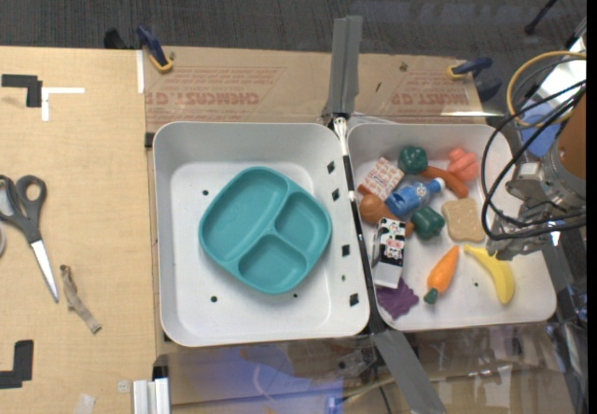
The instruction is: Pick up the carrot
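Note:
The carrot [442, 272], orange with a small green top, lies at a slant on the floor of the right bin [522, 310], near its front. A yellow banana [495, 273] lies just to its right. My gripper [516, 241] hangs at the right edge of that bin, above the banana's upper end and to the right of the carrot, apart from it. Black cables loop around the wrist and partly hide it. Nothing shows held in the gripper.
The right bin also holds a toast slice [464, 219], a blue bottle [411, 196], a cow-patterned carton [392, 241], purple grapes [398, 300] and several other toys. A teal divided plate [268, 230] lies in the left bin [173, 244]. Scissors [28, 216] rest on the bench at the left.

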You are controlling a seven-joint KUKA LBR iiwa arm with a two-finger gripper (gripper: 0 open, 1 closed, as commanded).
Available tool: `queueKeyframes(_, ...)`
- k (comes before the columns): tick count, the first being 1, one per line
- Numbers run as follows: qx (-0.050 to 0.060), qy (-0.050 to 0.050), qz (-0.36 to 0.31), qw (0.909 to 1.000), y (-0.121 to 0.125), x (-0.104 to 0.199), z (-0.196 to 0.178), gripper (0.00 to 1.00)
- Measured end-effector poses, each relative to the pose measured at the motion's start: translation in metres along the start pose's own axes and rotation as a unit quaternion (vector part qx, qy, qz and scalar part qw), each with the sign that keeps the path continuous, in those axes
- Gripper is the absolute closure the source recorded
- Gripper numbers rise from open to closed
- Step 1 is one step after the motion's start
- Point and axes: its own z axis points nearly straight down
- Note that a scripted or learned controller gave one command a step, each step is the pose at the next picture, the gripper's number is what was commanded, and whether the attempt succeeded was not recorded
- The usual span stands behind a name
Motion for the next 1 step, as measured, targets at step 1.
queueKeyframes(1, 0.001, -0.001, -0.107, 0.9943, -0.0959, -0.0646, -0.1699, 1.0)
